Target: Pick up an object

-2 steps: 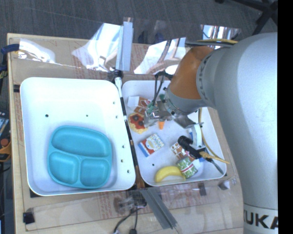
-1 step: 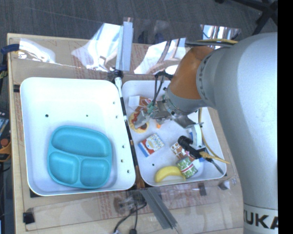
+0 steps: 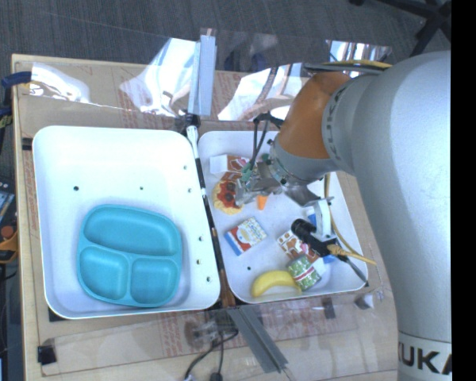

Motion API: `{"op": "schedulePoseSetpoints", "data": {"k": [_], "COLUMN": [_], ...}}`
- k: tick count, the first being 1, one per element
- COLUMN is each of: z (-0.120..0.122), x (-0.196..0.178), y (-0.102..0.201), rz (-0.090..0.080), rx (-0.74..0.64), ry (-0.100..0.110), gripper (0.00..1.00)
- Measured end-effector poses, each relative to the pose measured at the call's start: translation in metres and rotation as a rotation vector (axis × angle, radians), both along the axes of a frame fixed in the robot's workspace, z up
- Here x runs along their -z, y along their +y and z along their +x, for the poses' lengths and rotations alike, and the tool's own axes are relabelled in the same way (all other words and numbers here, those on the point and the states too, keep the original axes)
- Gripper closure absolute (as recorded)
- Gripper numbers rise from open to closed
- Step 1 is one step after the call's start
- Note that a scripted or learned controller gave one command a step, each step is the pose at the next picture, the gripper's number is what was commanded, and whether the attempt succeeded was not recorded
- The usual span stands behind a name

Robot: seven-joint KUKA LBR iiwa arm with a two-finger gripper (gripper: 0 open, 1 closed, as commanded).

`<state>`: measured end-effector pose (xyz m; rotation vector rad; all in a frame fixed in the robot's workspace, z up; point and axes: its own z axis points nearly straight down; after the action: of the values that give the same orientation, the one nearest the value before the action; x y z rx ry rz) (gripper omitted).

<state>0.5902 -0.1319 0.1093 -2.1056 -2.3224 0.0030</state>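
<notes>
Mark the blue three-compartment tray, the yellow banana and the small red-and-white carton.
Blue plastic three-compartment tray (image 3: pixel 130 254), camera view, on its central divider.
Yellow banana (image 3: pixel 271 282), camera view, mid-curve of its body.
Small red-and-white carton (image 3: pixel 247 234), camera view, on its top face.

Grey arm (image 3: pixel 397 133) bent low, wrist down

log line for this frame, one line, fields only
arm: over right bin | gripper: down among the small items, beside red-yellow toy | grasp: unclear | banana: front of right bin | teal tray: left bin
</notes>
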Motion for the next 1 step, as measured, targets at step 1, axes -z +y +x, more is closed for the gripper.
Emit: {"op": "schedulePoseSetpoints", "data": {"k": [1], "z": [0.0], "x": [0.0], "y": [0.0001], "rz": [0.0], "rx": [-0.001], "ry": [0.0], "gripper": [0.0]}}
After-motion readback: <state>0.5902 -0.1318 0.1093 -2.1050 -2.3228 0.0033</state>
